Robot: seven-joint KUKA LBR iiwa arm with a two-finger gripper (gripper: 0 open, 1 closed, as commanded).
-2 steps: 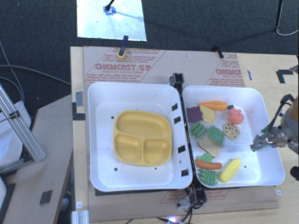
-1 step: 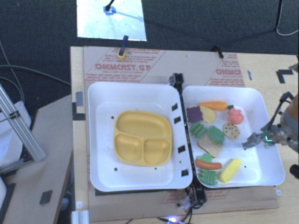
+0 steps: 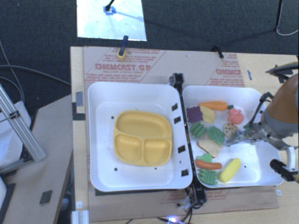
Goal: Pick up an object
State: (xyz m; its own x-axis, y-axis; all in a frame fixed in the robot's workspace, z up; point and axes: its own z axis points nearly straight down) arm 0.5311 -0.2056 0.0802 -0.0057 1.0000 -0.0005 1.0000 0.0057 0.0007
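Nearest the camera, along the front wall of the right-hand white bin [image 3: 261, 174], lie a yellow plastic corn cob [image 3: 230, 170], a green leafy toy vegetable [image 3: 209, 176] and a red-orange toy sausage [image 3: 208, 164]. Just behind them rest a tan slice of toy bread [image 3: 210, 146], two ribbed green pieces [image 3: 207, 132] and a small brown speckled cookie [image 3: 229, 129]. Farther back sit a purple bunch of toy grapes [image 3: 194, 114], a pale yellow piece [image 3: 209, 116], a pink toy [image 3: 235, 116] and an orange carrot with a green top [image 3: 214, 105]. Every one of these rests on the bin floor, so the pick seems not yet made: nothing is lifted, and the grasp and the raise are both left to do.

From the right, the grey arm with its orange band [image 3: 285, 104] leans in low over the right bin. Its gripper [image 3: 235, 139] is down near the floor, its tip close beside the cookie and the bread slice, likely the nearest candidates. Whether the gripper is spread or closed cannot be told at this size, and no object shows caught in it.

Beside this, the left-hand white bin [image 3: 100, 125] holds a yellow three-compartment plastic tray [image 3: 142, 137], well apart from the arm.
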